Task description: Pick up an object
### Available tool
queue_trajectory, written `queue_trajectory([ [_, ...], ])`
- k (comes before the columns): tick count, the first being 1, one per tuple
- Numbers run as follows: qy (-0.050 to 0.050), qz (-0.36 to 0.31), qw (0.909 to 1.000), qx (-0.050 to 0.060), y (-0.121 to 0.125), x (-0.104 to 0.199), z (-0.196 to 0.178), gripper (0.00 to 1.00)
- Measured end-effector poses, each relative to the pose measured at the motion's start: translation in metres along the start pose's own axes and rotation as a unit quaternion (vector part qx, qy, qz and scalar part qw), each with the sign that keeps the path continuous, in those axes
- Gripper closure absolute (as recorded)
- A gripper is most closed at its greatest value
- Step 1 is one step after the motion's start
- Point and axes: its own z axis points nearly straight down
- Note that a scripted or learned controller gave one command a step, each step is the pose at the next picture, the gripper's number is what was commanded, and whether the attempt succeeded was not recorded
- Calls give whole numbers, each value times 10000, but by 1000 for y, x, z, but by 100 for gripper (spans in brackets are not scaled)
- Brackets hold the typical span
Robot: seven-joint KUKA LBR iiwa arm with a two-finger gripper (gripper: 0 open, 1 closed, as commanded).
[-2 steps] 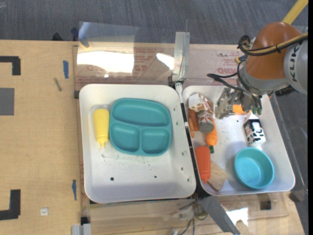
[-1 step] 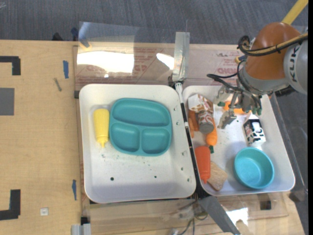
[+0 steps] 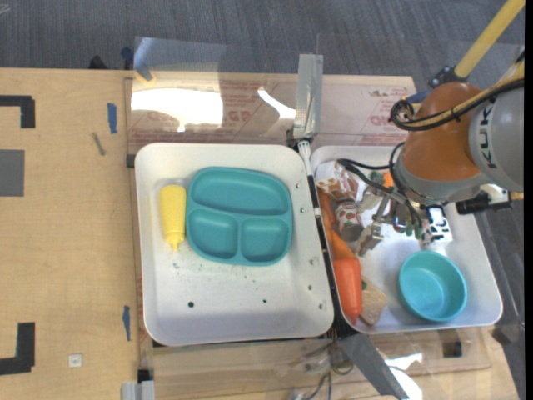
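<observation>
I am working in a robotics lab: grey office carpet (image 3: 250, 15) surrounds a plywood bench (image 3: 62, 223) marked with black tape (image 3: 21, 111) and blue tape (image 3: 112, 117), carrying two white bins (image 3: 150, 248) of toy kitchenware, under a cabled industrial arm (image 3: 466, 132).

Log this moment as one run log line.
end effector: over right bin | teal bowl, carrot: right bin | teal tray, yellow bottle: left bin

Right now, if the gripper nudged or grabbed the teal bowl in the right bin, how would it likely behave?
The teal bowl looks like rigid plastic, so probably stiff and light. Its smooth curved wall could slip between fingers. Sitting upright on the right bin floor, it would likely slide rather than tip.
</observation>
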Motion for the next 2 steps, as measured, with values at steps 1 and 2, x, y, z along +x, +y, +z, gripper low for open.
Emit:
queue_trajectory([
  [1,-2,450,9990,-12,-30,54,-1,0],
  [2,7,1831,9831,-9,3,-3,0,0],
])
